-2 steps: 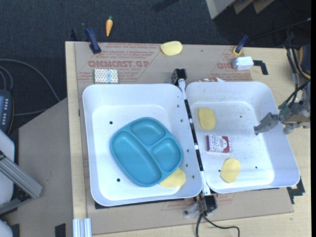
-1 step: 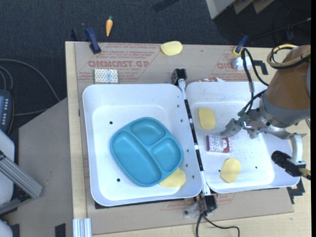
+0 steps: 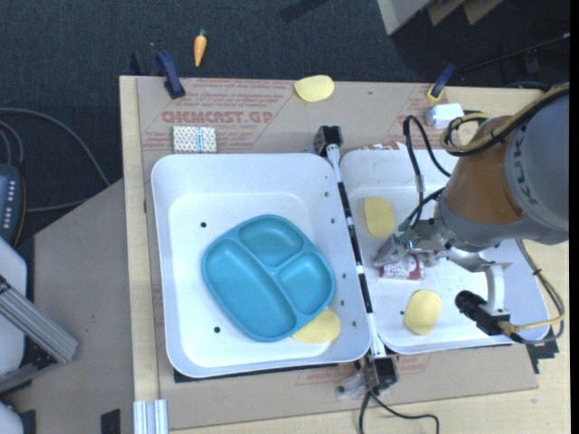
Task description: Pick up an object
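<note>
Arm reaching into right bin [image 3: 391, 163] w/ gripper [image 3: 409, 247] hovering over small red-white packet [image 3: 396, 268], apparently lining up a pick; claw state can't tell.

Beneath my wrist, a small red-and-white packet [image 3: 398, 267] is lying flat in the right bin [image 3: 470, 333]. A yellow lemon [image 3: 422, 311] is sitting near it, another yellow piece [image 3: 379, 215] resting above.

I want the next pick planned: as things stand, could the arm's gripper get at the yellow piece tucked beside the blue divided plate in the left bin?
Probably yes, but awkwardly. The yellow piece lies open from above, yet it is wedged between the blue plate and the left bin wall. The gripper is over the right bin.
</note>
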### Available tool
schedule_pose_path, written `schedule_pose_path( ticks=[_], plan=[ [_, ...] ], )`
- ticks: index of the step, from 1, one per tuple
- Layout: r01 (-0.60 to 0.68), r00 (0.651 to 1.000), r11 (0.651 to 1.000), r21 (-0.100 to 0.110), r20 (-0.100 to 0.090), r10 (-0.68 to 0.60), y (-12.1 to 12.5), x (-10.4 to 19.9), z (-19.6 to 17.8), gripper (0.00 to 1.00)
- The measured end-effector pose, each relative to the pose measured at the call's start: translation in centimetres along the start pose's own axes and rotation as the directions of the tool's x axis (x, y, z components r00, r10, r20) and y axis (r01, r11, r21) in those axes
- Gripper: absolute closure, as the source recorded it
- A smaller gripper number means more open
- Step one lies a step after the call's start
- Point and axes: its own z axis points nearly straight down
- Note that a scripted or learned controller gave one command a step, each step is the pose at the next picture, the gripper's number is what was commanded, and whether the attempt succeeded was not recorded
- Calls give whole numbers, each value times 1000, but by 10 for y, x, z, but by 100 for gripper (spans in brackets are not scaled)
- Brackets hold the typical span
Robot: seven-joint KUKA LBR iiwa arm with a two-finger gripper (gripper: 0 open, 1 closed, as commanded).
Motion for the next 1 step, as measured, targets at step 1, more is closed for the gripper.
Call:
schedule_pose_path(
  ticks=[1],
  plan=[
    [-1, 1000, 1000, -1, 0, 1, 0, 0, -10, 100]
  ],
)
